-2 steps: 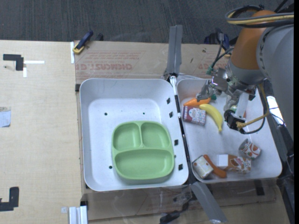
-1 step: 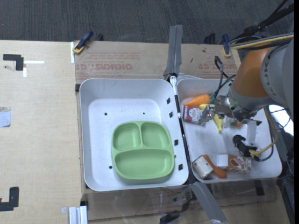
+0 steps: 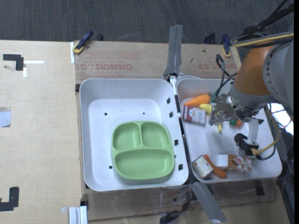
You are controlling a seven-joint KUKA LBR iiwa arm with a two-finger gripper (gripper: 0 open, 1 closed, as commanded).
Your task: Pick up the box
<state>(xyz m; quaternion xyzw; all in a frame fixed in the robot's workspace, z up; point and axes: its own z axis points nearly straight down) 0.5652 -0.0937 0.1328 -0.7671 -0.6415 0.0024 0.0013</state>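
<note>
The end effector (image 3: pixel 219 118) is hanging low over the right bin (image 3: pixel 266 171), and whether it is wide or narrow I cannot tell; the box (image 3: pixel 194 115) is lying just beside it, toward the left wall, near a carrot (image 3: pixel 198 100); a green divided plate (image 3: pixel 142 150) is sitting in the left bin (image 3: pixel 93 125).

The light wooden bench (image 3: pixel 37 139) bears two shallow white bins side by side, the left bin (image 3: pixel 88 139) and the right bin (image 3: pixel 273 164) touching along their inner rims. A brown cardboard sheet (image 3: pixel 121 59) with red lettering lies under them. Blue clamps (image 3: pixel 84 41) grip its far edge.
</note>
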